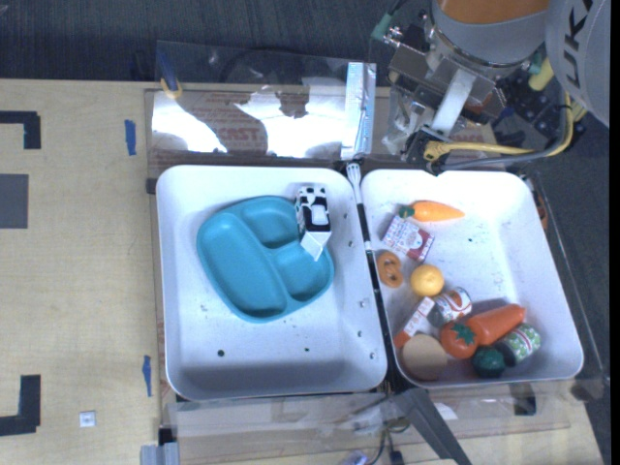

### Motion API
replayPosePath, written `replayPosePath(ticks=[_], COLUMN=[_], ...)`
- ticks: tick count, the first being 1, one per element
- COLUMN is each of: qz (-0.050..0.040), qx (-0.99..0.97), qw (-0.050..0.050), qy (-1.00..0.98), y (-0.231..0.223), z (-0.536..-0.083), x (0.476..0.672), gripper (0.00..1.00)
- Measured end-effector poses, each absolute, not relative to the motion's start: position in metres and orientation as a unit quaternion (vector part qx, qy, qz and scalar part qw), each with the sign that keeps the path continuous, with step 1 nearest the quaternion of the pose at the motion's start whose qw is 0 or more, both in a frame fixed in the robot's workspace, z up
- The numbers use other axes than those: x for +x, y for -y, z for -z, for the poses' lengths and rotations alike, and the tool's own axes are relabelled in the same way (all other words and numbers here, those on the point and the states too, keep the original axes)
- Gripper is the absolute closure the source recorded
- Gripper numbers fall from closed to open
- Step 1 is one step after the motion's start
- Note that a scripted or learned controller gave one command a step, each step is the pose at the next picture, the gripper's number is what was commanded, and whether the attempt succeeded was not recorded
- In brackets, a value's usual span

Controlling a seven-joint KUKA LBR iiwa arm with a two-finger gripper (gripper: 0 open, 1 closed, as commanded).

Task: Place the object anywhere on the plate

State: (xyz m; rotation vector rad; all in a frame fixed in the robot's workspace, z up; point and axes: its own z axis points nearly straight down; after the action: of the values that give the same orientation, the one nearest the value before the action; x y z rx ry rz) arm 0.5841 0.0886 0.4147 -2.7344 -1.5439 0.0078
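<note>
Black-and-white carton, the small boxed object this task most likely concerns, lies at the plate's upper right edge in the left bin, overlapping the rim of the blue plate beside the wall shared by the 2 bins. Whether it rests fully on the plate or partly on the bin floor cannot be determined at this angle; if it bears on the rim, the placement is judged complete or nearly so. Handling, as judged from appearance: the carton is probably light, hollow and fairly stiff along its edges, with smooth printed faces that may slip under a weak pinch and dent under a strong one. A pale flap or tag shows at its lower end. The recommended hold is across the 2 long flat sides near mid-length, away from that lower end, with moderate force. The plate is a shallow moulded tray with 3 compartments, and its raised dividers could tip a carton set down across them. The gripper sits above the upper edge of the right bin, well apart from the carton, with nothing seen in its grasp. How far the jaws stand apart cannot be told, because cabling and brackets obscure them. The right bin holds a carrot and other toy foods.
</note>
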Motion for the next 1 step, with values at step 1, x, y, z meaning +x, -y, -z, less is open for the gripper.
replayPosePath(ticks=[1], qz=[-0.0060], qx=[-0.880], qw=[0.001], qy=[0.475], y=[-0.0486], z=[-0.3255], x=[0.6163], gripper=[1.00])
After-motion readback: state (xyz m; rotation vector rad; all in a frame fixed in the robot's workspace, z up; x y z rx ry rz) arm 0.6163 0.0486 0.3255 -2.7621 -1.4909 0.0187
